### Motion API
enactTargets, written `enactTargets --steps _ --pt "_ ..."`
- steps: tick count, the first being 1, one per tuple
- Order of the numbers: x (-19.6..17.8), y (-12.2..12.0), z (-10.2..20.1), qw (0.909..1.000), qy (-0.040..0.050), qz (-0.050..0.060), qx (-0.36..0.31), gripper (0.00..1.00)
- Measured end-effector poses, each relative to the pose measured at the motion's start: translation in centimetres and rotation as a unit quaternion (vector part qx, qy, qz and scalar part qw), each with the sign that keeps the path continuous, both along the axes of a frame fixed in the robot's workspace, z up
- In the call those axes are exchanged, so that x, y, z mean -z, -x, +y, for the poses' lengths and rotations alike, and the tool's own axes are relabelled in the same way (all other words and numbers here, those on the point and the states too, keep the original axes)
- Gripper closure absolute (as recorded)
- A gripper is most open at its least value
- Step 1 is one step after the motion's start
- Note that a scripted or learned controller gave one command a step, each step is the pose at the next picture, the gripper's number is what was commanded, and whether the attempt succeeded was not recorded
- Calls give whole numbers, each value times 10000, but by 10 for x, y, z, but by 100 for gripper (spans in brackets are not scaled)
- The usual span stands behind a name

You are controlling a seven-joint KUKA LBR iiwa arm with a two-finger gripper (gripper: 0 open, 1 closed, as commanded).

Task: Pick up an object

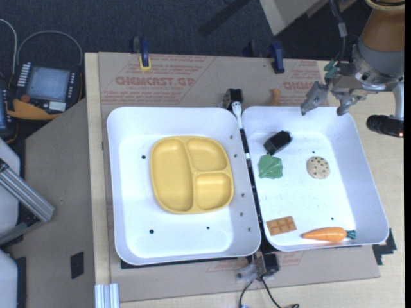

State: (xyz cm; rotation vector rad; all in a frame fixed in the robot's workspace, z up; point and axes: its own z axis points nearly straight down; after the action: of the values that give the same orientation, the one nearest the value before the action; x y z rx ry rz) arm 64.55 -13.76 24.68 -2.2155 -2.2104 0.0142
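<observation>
An open, empty end effector (327, 104) hangs over the right bin's (366, 191) far rim, while a smooth tapered orange carrot (325, 235) lies lengthwise along its near wall, green top pointing right.

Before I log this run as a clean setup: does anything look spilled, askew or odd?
Nothing stands out. The yellow plate lies flat in the left bin; the carrot, cracker, cookie, green piece and black block lie apart in the right bin.
</observation>
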Motion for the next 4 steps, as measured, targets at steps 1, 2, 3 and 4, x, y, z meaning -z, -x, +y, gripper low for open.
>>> enactTargets --steps 1,2,3,4 --pt "-9 -2 0 10000 11 -72 -13 0" --pt "36 -1 -6 10000 9 -51 -6 0" --pt "81 6 -5 10000 6 -48 -10 0" --pt "133 16 0 10000 6 -56 -8 0"
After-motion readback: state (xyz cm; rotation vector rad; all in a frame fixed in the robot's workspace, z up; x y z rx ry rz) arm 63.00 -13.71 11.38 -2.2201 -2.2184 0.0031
